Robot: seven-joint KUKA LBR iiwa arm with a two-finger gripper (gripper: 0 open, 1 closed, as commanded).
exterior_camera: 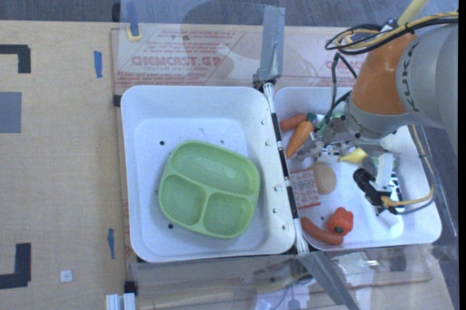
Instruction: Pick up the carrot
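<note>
The carrot [298, 139], likely light, stiff and smooth, lies just beside the gripper [317, 143], whose closure cannot be judged; grasp across its middle

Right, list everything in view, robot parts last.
Bins: two, white, side by side on the bench.
Tray: one, green, three compartments, in the left bin.
Carrot: one, orange, right bin's upper left, by the gripper.
Second orange piece: one, just above the carrot.
Pepper: one, red, right bin's lower part.
Sausage-like piece: one, reddish, beside the pepper.
Card: one, pink, right bin.
Arm: one, grey with an orange band, over the right bin.
Gripper: one, dark, beside the carrot.
</note>
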